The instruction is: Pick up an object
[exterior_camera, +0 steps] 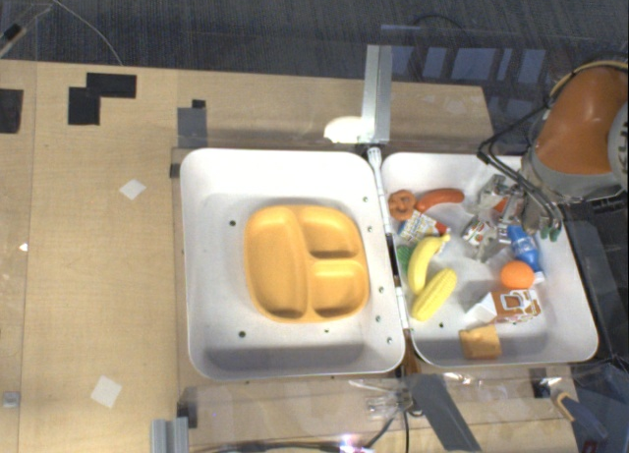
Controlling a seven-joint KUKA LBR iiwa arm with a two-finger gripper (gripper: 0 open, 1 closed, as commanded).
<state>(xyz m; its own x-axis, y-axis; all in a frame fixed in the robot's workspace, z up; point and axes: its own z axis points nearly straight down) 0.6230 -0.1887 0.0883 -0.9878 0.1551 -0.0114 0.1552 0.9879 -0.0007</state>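
We see two white bins on the surface (88,274). Left bin (211,343) holds a yellow divided tray (305,261). Right bin (575,328) holds a banana (423,260), corn cob (433,293), orange ball (517,275), blue bottle (523,244), sausage (438,198), bread piece (480,342). The claw (494,213) sits far-right in that bin; we cannot tell its state.

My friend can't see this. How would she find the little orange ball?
Look in the right white bin, the one crowded with toy food. Near its right side, just below the small blue bottle and above a printed orange-and-white packet, sits the orange ball. It is the only plain round thing there; the bananas are long and yellow.
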